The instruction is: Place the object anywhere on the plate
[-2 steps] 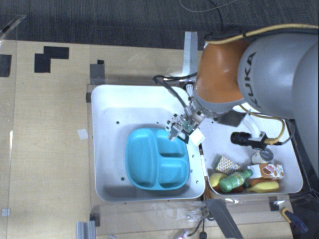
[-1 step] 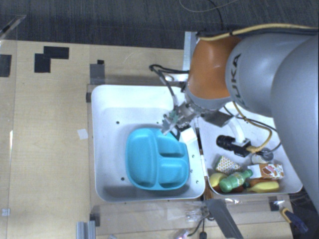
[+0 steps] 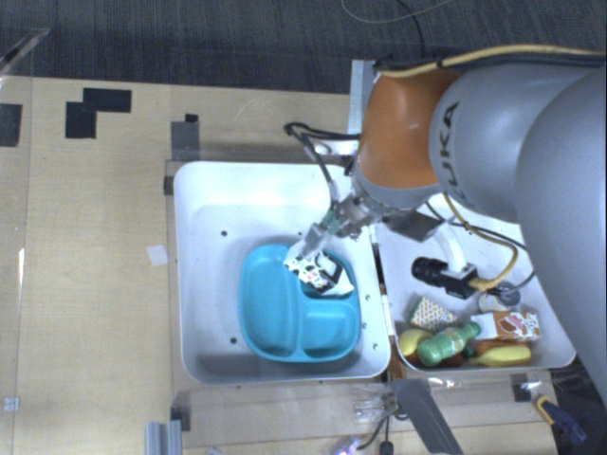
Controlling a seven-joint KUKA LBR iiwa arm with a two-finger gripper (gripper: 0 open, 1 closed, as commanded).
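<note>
A small black-and-white object [image 3: 320,275] sits at the plate's far right corner, just under the gripper [image 3: 309,254], whose narrowed fingers appear to pinch its top; the blue divided plate [image 3: 280,316] lies in the left bin [image 3: 204,254], toward its near right corner; the step seems to be release: lower gently, part the fingers over the plate's compartment, then lift straight up so nothing drags the object over the rim.
</note>
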